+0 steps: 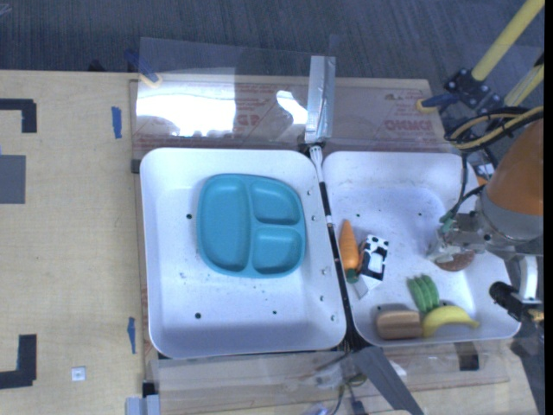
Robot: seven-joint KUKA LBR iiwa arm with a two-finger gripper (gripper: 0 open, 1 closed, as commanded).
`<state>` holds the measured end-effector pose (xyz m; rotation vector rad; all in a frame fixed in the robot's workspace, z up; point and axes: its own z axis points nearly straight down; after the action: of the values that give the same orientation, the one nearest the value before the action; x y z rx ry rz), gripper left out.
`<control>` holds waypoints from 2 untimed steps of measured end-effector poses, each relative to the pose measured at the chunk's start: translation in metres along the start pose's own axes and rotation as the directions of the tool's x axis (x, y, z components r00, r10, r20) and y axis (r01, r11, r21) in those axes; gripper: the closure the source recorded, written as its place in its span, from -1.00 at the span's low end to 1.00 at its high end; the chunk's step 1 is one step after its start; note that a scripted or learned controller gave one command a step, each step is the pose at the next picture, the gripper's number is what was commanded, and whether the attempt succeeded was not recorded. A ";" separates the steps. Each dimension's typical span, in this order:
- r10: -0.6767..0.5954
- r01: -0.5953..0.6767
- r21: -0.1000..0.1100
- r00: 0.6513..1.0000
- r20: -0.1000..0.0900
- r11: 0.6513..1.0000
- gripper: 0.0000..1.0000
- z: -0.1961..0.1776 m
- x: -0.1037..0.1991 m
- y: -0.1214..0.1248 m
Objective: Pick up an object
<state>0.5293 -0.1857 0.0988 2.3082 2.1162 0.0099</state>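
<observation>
The right bin point(389, 175) holds an orange carrot point(348, 245) and a black-and-white toy point(374, 256) near its left wall. A green vegetable point(422, 291), a brown bun point(397, 323) and a yellow banana point(449, 318) lie along its front edge. My gripper point(451, 242) hangs low at the right side of this bin. A small brown rounded object point(454, 262) lies directly under its tip, partly hidden by it. Whether the gripper touches that object is unclear.
The left bin point(173, 301) carries a blue divided plate point(251, 224) in its middle. The grey arm with its orange band point(517, 175) and cables fills the right edge. A clear plastic sheet point(225, 111) stands behind the bins.
</observation>
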 end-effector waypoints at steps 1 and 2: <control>-0.013 0.013 0.019 1.000 -0.005 1.000 1.00 -0.015 -0.003 -0.035; -0.059 0.059 0.006 0.998 -0.003 0.998 1.00 0.012 0.072 0.020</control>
<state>0.5552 -0.1155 0.0870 2.2492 2.1878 0.0066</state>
